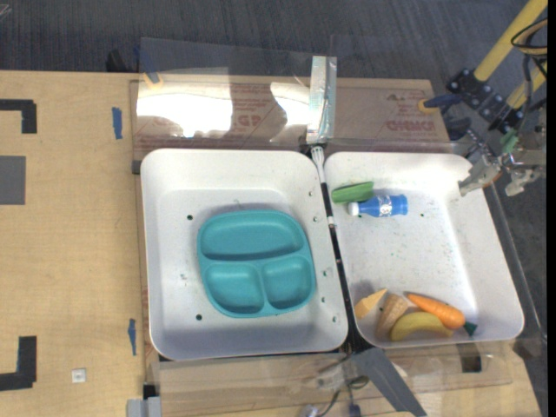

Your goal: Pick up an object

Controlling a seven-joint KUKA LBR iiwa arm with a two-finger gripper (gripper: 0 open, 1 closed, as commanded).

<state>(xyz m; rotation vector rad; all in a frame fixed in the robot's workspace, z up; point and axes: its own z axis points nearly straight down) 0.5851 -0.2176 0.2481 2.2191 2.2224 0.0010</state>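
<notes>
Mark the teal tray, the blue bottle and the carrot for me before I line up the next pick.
teal tray [254,261]: camera view, on the ridge where its three compartments meet.
blue bottle [383,206]: camera view, on the middle of its body.
carrot [437,310]: camera view, on the orange body, mid-length.

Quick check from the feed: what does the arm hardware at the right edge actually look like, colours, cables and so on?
At the view's right edge the gripper looks like pale grey metal, small and angular, beside the right bin's far corner. Above it sits dark, blocky hardware with a blue piece. A yellow bar slants toward the top corner, with thin dark cables looping near it. The fine detail is too small to make out.
</notes>
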